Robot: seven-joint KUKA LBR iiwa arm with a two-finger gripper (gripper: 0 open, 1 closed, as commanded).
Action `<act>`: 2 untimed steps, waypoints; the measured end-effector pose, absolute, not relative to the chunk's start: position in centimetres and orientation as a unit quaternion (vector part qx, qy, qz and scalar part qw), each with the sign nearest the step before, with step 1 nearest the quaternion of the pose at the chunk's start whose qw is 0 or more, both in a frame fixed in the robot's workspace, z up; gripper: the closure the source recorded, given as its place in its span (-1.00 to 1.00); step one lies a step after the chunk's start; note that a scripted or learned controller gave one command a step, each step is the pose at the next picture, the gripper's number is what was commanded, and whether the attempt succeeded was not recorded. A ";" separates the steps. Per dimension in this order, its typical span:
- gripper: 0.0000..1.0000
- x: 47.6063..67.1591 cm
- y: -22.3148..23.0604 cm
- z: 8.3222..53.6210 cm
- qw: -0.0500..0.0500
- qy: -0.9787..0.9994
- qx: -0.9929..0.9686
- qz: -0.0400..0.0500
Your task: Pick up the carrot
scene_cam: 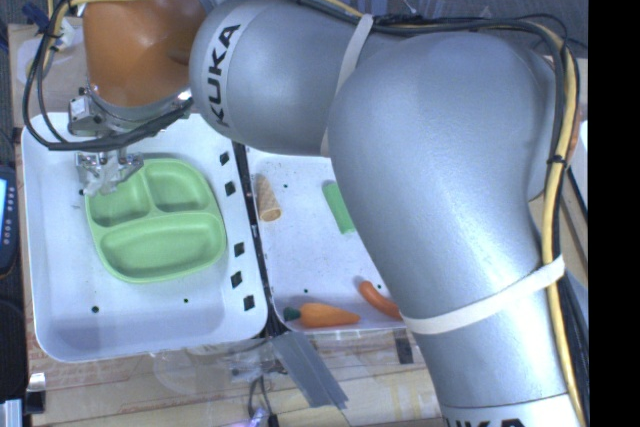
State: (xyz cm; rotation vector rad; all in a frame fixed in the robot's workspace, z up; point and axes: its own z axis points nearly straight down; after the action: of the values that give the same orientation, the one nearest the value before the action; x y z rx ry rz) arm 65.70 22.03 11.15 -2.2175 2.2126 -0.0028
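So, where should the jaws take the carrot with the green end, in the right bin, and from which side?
Probably at the thick middle of the carrot, coming down from above. It lies flat and about parallel to the front wall of the right bin, so the jaws should close across its width. The front wall is close, so room is tight there. The gripper is over the green plate, in the left bin.

The carrot [322,316] lies flat on the floor of the right-hand bin [300,255], down at its near edge and close to the divider between the two bins. It is orange and tapered, with a small dark green stub at its left end, and its length runs roughly left to right, the narrower tip pointing right. Nothing touches it from above. It rests alone, just left of a smaller orange piece [378,299].
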 end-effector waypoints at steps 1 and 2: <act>1.00 57.4 22.0 18.5 0.004 0.670 -0.743 -0.002; 1.00 56.4 21.8 19.0 0.000 0.810 -0.586 0.000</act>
State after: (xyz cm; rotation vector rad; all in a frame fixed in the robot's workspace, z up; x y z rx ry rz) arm 56.39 21.84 18.98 -1.8421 2.5453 0.0010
